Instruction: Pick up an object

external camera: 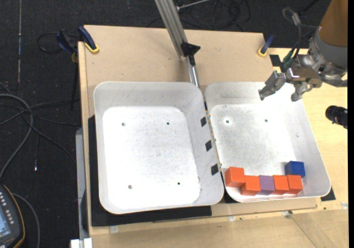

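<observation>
Blocks are what the task offers, and they all sit in the right bin (310,130), packed along its near edge. From the camera view, an orange block (235,176) stands at the left end of the row, a second orange block (252,184) touches it, then a purple block (266,184), then another orange pair (288,184) at the right end. A blue block (295,168) lies just behind that right end, touching the row. The left bin (110,103) carries nothing to grasp.

The end effector (285,87) hangs over the far edge of the right bin, well apart from the blocks, with the arm's grey wrist (331,58) reaching in from the right side. Its two fingers stand spread wide, and nothing lies between them. One dark fingertip (267,91) points down toward the bin's far left part, the other toward the far right.

As I judge it, the pick is at the approach step: no block is held and no descent over a block has begun. The next move calls for travel across the bin toward the near edge, then lining the open fingers up over one block. The row is tight, with neighbours touching on both sides, so fingers will find little room there. The blue block looks the easier choice, since it has free sides toward the bin's middle. The bin's sloped near wall could hinder a low reach. The tabletop (144,58) around the bins has nothing in the way.
</observation>
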Action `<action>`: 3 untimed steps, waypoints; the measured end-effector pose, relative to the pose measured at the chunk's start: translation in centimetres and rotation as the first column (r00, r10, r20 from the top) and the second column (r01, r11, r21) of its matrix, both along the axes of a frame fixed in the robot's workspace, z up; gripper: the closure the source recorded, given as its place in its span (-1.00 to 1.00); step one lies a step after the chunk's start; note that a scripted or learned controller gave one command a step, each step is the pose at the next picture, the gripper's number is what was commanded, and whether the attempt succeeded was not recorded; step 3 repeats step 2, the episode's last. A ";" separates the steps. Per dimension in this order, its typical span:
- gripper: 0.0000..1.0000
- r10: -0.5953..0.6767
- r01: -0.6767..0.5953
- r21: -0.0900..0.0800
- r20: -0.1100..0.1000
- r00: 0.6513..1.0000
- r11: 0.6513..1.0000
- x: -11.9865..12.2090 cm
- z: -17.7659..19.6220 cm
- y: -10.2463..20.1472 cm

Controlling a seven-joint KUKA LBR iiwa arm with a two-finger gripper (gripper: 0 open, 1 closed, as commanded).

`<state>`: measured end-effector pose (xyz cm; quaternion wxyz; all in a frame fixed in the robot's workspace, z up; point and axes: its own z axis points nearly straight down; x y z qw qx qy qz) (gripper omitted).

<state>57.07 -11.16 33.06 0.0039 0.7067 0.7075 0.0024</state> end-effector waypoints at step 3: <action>-1.00 -0.004 0.004 0.000 -0.009 1.000 1.000 4.9 -23.8 -11.1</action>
